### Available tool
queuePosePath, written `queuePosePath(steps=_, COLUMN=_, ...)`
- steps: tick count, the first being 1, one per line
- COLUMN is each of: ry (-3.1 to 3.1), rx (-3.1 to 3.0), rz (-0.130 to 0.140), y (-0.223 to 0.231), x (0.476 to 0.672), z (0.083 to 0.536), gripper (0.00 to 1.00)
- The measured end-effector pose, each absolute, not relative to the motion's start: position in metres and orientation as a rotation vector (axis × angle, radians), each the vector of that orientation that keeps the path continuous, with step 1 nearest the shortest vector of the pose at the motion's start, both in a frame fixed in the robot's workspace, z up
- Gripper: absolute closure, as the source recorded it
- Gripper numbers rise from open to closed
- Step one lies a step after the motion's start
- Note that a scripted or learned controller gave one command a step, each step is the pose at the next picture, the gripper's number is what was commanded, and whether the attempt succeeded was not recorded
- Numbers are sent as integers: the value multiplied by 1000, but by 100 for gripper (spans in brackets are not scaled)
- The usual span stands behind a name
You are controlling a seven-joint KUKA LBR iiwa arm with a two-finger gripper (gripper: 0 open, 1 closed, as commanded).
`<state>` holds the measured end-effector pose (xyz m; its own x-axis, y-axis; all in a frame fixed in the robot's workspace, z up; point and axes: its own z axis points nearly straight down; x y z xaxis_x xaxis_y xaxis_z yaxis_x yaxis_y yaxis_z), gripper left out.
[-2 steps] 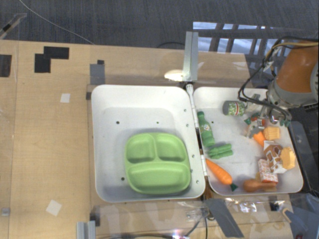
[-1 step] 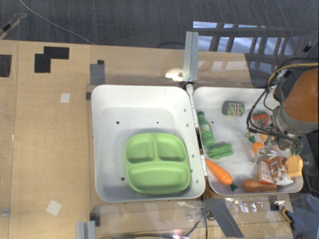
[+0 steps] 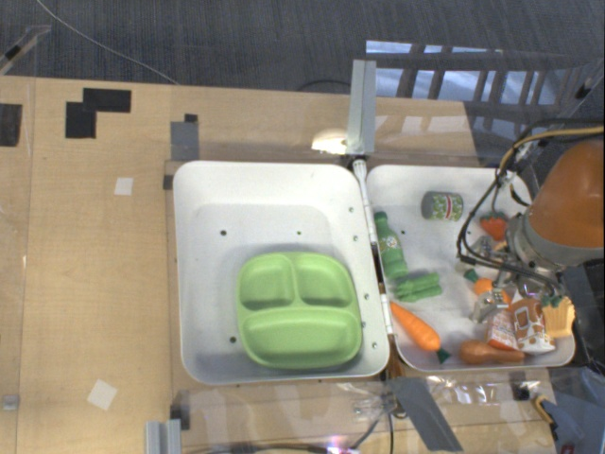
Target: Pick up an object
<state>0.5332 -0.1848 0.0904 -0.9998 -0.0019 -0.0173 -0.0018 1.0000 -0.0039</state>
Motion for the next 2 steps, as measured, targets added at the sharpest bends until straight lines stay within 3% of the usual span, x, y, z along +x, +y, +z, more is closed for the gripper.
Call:
queuePosePath(steps=1, ry=3051, rx=-647, rz=-15, y=-151, x=494, z=92, gripper=0)
queuePosePath(steps=2, ry=2908, rx=-1134, rz=-13, y=-85, x=569, z=91, gripper=0)
